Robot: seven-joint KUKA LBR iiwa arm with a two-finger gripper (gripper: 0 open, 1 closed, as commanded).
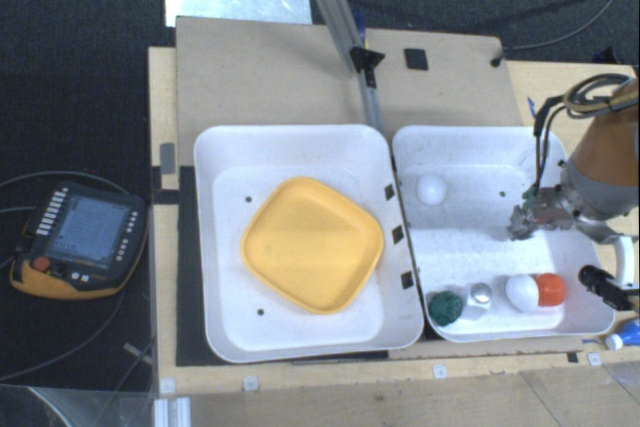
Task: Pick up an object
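Two white bins side by side on the bench. Left bin [215, 245]: one yellow plate [312, 243], square with rounded corners, lying flat near the middle, slightly toward the front. Right bin [470, 150]: small white ball [431, 188] alone near the back left; along the front wall a row, left to right, of a dark green ball [446, 306], a small silver piece [480, 295], a white ball [521, 291] and an orange ball [551, 289], the last two touching. Arm enters from the right, orange band above the wrist; gripper [525, 220] sits low over the right side of the right bin, between the back ball and the front row, apart from both. Nothing seen between its fingers; jaw state cannot be told at this angle. Outside the bins: teach pendant [80, 240] on the floor at left, grey pole [335, 0] slanting in from the top, brown board [270, 70] behind the bins.
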